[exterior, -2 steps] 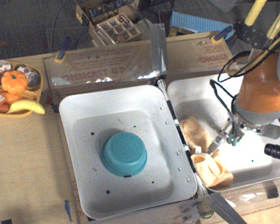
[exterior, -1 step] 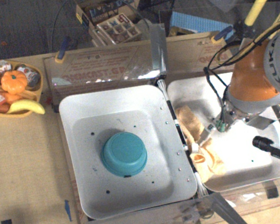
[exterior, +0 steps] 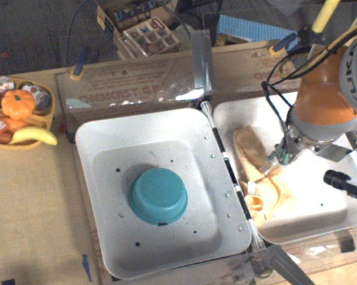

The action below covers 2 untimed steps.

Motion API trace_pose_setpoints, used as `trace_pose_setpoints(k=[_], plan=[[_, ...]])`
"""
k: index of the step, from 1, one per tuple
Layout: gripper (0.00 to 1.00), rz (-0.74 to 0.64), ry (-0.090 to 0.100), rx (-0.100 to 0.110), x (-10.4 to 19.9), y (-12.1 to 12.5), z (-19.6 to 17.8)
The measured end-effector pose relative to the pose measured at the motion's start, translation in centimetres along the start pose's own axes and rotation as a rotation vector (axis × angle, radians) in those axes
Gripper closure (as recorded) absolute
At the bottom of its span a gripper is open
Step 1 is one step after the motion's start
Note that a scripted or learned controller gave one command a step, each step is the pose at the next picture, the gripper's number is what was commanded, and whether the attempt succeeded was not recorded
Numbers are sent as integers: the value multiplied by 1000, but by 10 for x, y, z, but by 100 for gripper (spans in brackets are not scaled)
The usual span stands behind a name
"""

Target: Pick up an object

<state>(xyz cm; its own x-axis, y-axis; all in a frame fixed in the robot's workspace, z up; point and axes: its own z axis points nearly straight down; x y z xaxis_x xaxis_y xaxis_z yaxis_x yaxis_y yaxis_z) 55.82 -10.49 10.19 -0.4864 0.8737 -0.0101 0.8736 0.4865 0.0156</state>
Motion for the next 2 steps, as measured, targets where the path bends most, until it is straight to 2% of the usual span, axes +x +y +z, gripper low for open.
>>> trace_pose_setpoints(k=[1,2], plan=[[100,-55,7,12,-6,68,-83],[0,-56,8,13,-6,68,-83]])
